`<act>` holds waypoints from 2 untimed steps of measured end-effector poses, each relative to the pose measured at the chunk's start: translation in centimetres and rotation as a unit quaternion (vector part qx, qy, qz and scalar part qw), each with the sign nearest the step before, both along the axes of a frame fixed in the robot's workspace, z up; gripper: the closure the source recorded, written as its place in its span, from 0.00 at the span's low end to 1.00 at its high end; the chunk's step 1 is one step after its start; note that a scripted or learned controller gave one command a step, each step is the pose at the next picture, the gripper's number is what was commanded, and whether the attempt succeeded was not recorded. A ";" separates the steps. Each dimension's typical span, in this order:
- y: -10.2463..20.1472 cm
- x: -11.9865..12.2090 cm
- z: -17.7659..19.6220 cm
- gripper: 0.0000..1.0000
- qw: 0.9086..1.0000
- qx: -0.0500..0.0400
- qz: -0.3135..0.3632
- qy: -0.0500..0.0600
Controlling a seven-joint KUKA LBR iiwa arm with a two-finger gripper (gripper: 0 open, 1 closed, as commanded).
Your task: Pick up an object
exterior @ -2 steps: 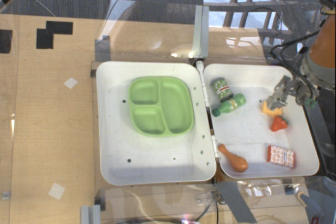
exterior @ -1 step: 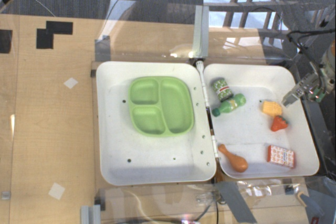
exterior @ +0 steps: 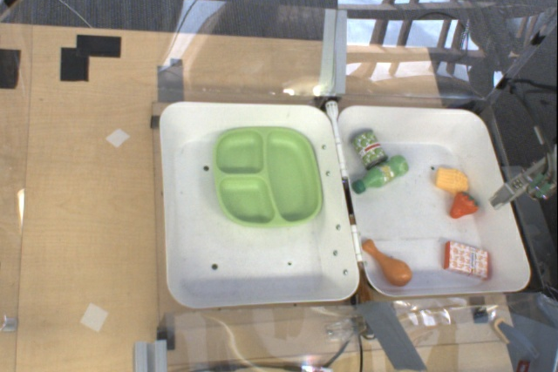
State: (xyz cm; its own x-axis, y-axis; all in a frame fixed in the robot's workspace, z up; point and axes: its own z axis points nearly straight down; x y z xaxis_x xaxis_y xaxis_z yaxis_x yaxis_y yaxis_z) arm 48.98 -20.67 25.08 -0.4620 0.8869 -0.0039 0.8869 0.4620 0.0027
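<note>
I see two shallow white plastic bins; the left bin point(exterior: 187, 274) holds a light green plastic plate with three compartments point(exterior: 266, 176), far to the left of the gripper. The right bin point(exterior: 418, 126) lies just beside the gripper point(exterior: 521, 185), which is at its right rim; if its jaws are spread or pressed together I cannot tell. Nearest to the jaws are a small red pepper-like toy point(exterior: 463, 205) and a yellow corn piece point(exterior: 451, 179). Farther left lie a green bottle point(exterior: 381, 173) and a dark green can point(exterior: 368, 147), touching each other. Toward the front edge are an orange-brown toy drumstick point(exterior: 387, 263) and a red-and-white carton point(exterior: 466, 260). The bin's middle floor is free.
</note>
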 end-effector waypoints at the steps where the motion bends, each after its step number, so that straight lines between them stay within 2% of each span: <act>1: 0.1 -0.1 -0.9 1.00 0.983 0.001 -0.184 0.000; 2: 0.1 -0.1 0.9 1.00 0.922 0.002 -0.387 -0.001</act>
